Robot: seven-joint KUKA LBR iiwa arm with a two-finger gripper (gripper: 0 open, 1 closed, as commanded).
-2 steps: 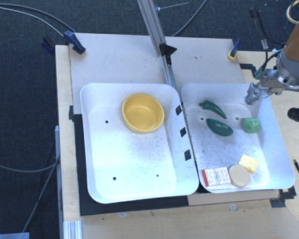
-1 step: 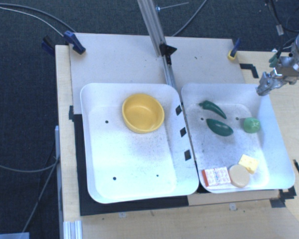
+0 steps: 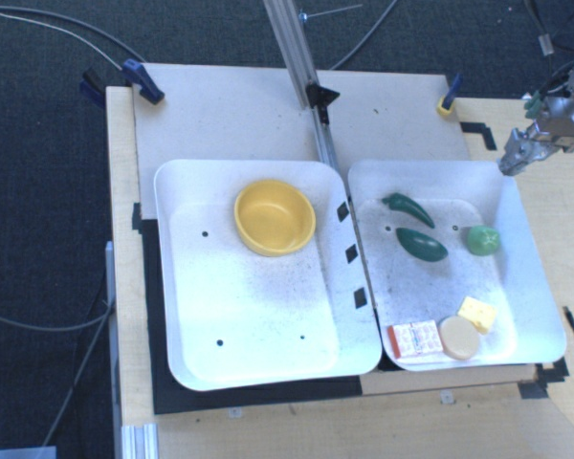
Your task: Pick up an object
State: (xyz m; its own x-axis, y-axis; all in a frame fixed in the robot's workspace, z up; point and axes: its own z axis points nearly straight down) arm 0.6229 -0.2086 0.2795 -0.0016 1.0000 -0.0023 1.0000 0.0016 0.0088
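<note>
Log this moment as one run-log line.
pincer: above right bin's far-right rim, nothing visibly held | round yellow plastic bowl: left bin | light green ball: right bin, untouched

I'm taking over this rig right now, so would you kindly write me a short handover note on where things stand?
Gripper: at the right bin's far right corner, above the rim, nothing seen between its fingers; open or shut unclear.
Right bin holds: two dark green peppers, a light green ball, a yellow block, a beige disc, a small red and white box.
Left bin holds a yellow bowl.
Done: nothing picked yet.
Left: choose an object, descend, grasp, lift. The light green ball lies nearest the gripper.
</note>
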